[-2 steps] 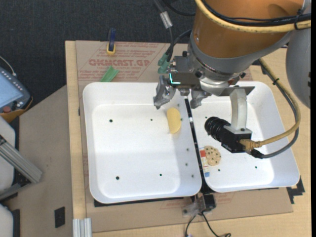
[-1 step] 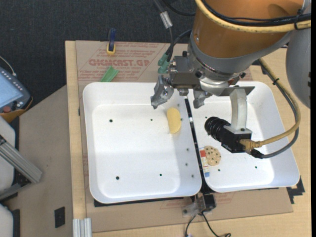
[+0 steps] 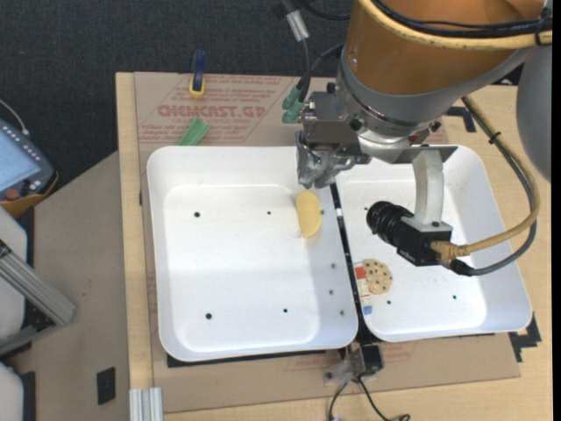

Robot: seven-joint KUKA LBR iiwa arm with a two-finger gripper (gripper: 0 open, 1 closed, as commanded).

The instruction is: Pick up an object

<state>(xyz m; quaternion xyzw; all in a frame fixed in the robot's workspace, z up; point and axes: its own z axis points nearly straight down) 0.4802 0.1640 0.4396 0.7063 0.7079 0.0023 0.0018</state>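
Hovering over the left bin's point(image 3: 175, 182) right edge, the gripper point(image 3: 314, 178) sits just above a yellow piece point(image 3: 308, 214); whether the fingers are released or clenched I cannot tell. The piece lies close to the wall between bins, so a descent could clip that rim or nudge it aside. Count: two bins, one yellow piece, one cookie point(image 3: 377, 275) in the right bin point(image 3: 491, 235).

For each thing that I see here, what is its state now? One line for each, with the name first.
gripper: low over the left bin's right edge, just above the yellow piece.
yellow piece: lying in the left bin, near its right wall, not held.
cookie pack: lying flat in the right bin, near its left wall.
green clip: lying on the cardboard behind the bins.
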